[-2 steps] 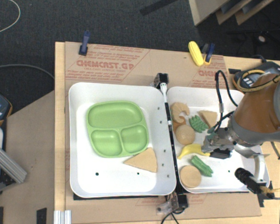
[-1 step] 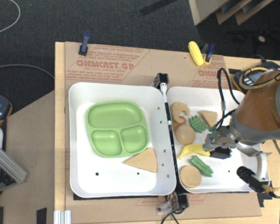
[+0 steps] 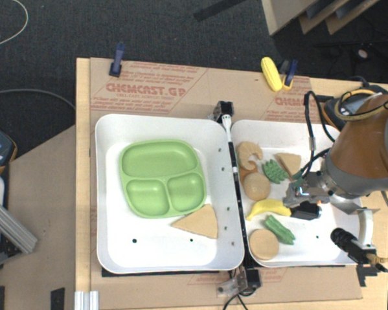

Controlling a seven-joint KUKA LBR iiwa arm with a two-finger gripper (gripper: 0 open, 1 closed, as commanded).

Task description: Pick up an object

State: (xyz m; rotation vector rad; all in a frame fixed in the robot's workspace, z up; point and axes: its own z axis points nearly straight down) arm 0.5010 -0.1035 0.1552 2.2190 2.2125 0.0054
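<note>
Claw [image 3: 300, 203] sits right beside the banana [image 3: 268, 209], can't tell its spread; crowded toys nearby could get nudged instead.

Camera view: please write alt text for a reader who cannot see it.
The gripper hovers low in the right bin over toy food, beside a yellow banana. The left bin holds a green divided plate and a tan wedge.
</note>
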